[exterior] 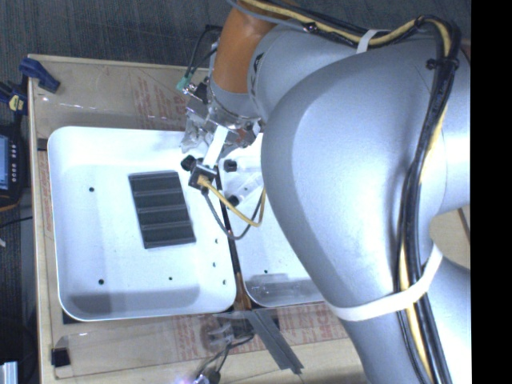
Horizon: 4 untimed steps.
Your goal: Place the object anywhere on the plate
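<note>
Looming closest to us, the grey arm point(352, 158) is covering most of the right bin point(280, 291) with its smooth, rounded casing.

We are taking the dark slab point(162, 209) as the task's thing, since it is the one loose item we are seeing. It is lying flat on the floor of the left bin point(56, 214), left of the gripper point(210, 152) and nearer the view's lower edge, close by but not touching it. Flat, rectangular and ribbed in four bands, it is looking matte and rigid, like moulded plastic or rubber. Its long axis is running from the view's top toward its bottom, leaning slightly, so its upper right corner is the part nearest the tool.

We are judging that the coming move is turning on this offset: the gripper is hanging over the seam between the bins and would need to travel left and down.

We cannot tell how the gripper is set, nor whether it is carrying anything; its dark hardware and a loose yellow cable point(234, 208) are cluttering that spot. Nothing we can identify as a plate is visible to us.
</note>
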### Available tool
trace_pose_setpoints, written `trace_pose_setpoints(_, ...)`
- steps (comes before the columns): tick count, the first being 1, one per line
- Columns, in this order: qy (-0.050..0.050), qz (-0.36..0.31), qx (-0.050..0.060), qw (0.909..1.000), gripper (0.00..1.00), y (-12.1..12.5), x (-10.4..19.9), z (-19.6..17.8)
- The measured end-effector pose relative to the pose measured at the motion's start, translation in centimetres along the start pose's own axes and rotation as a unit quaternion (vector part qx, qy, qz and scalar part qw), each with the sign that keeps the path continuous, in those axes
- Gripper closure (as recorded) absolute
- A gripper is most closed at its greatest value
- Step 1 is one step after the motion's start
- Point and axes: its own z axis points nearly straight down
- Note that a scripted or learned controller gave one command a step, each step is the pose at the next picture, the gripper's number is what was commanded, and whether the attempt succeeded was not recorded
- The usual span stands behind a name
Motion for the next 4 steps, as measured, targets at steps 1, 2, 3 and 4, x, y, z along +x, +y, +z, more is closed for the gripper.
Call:
trace_pose_setpoints(1, -0.002, 0.12, 0.003, 0.9927, 1.0, -4.2, 6.9, 8.1)
trace_pose_setpoints(2, -0.002, 0.12, 0.003, 0.9927, 0.0, -4.2, 6.9, 8.1)
trace_pose_setpoints(3, 0.0, -0.122, -0.001, 0.9925, 0.0, -3.2, 2.2, -0.1)
trace_pose_setpoints(4, 0.0, -0.36, -0.002, 0.9331, 0.0, -4.3, 7.4, 9.8)
